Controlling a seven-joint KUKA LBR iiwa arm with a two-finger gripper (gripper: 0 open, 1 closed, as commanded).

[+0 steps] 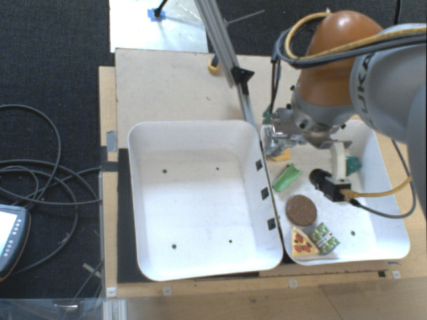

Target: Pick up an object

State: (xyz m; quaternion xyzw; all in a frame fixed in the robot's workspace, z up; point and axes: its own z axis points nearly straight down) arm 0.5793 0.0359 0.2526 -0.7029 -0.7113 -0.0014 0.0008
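Yellow item [281,155] under gripper [277,141] hugs the right bin [393,239] wall; can't tell gripper state. Risk: wall collision, or nudging green wedge [287,177].

Two white bins [200,199] sit side by side. In the right-hand bin [383,235] lie one green wedge [287,177], one brown disc [301,209], one pizza-slice toy [303,243], one green patterned packet [325,238], one teal piece [352,165] and one yellow piece [280,155], partly hidden
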